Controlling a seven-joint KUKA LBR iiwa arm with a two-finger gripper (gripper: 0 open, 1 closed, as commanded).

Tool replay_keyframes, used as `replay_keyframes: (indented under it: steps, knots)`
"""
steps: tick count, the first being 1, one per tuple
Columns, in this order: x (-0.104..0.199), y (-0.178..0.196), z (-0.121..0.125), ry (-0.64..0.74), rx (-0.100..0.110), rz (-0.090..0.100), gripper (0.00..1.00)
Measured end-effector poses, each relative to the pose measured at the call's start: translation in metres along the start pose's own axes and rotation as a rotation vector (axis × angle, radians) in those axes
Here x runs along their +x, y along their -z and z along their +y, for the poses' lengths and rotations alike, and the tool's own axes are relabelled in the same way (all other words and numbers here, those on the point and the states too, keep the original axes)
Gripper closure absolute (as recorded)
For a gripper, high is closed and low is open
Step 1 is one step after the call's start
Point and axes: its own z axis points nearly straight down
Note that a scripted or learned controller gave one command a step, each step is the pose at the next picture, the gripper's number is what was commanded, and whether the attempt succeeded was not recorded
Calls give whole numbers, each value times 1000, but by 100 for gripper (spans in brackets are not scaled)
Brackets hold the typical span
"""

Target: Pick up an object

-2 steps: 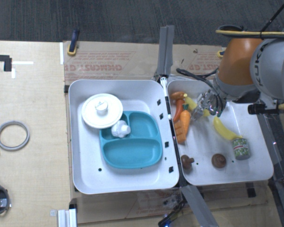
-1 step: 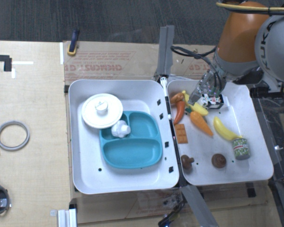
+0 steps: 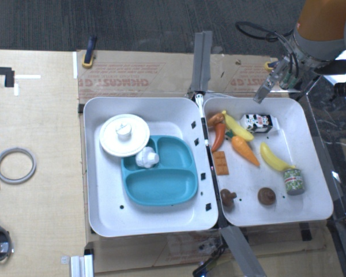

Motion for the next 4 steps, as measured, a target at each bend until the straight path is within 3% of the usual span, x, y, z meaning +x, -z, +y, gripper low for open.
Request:
replay_keyframes:
  steps: [1, 2, 4]
  knots:
    - [79, -21, 29, -54, 1, 3, 100]
    - [107, -1, 92, -181, 1, 2, 100]
    - [106, 17, 93, -176, 2, -4, 100]
